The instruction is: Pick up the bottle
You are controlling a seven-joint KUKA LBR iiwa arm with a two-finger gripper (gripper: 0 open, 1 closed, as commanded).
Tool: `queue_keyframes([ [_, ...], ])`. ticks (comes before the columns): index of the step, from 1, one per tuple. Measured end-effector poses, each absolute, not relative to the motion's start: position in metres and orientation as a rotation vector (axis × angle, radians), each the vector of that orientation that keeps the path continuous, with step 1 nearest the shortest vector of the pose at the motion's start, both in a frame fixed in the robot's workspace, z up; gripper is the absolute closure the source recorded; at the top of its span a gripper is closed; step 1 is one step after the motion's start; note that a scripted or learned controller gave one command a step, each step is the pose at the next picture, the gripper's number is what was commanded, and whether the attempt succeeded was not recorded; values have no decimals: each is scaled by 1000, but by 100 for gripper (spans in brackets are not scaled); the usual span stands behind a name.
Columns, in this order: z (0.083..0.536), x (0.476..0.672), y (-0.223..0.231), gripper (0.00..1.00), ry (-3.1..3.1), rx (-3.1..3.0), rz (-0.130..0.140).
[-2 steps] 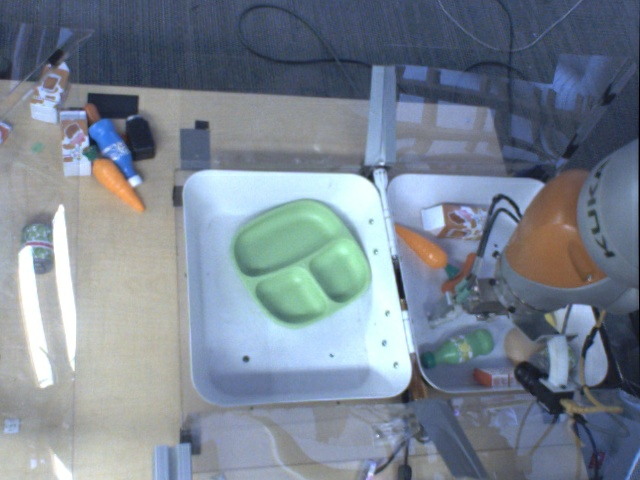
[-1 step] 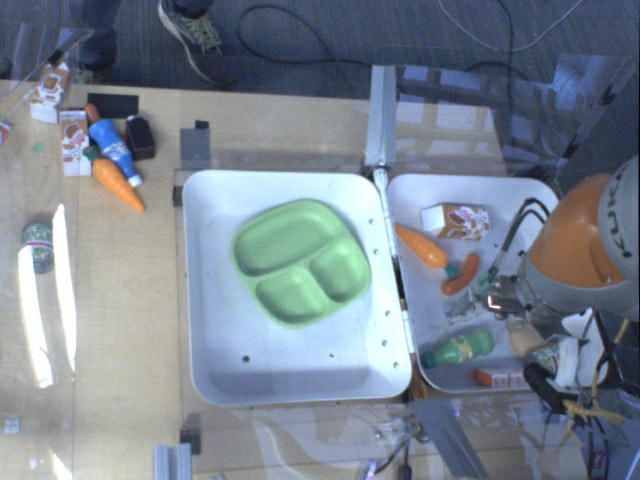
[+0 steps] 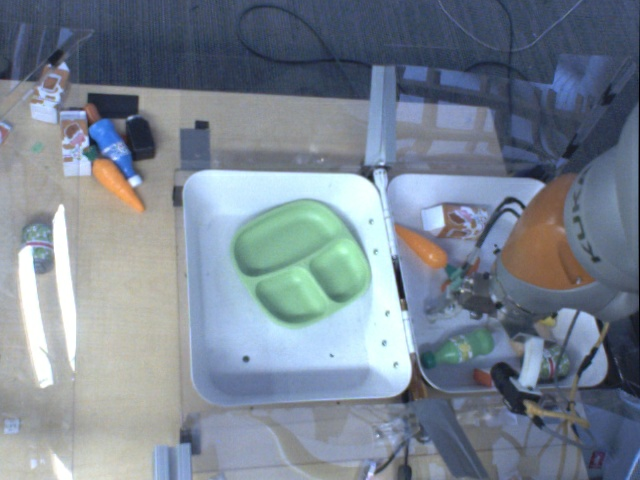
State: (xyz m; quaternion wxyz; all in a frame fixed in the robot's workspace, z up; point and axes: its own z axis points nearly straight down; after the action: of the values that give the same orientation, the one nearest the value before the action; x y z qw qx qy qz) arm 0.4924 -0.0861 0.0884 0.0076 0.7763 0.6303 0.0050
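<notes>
Two shallow white bins (image 3: 200,268) (image 3: 410,193) sit mid-frame, with one green divided plate (image 3: 300,258). Two orange toy carrots (image 3: 118,185) (image 3: 420,246) and one green plastic bottle (image 3: 458,349) show. Three small cartons (image 3: 73,140) (image 3: 48,90) (image 3: 455,220) appear.

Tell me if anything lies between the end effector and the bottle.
Nothing visible does. The end effector hangs in the right bin, just above the green bottle lying near the bin's front wall. The carrot lies farther back, off that line.

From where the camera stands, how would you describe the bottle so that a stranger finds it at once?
Look in the right white bin, below the arm's orange band. Near that bin's front edge lies the green bottle on its side. Its neighbours, an orange carrot and a small carton, sit further back.
</notes>
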Motion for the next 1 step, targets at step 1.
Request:
queue_keyframes([
  [1,97,495,-85,100,1976,2423,20],
])
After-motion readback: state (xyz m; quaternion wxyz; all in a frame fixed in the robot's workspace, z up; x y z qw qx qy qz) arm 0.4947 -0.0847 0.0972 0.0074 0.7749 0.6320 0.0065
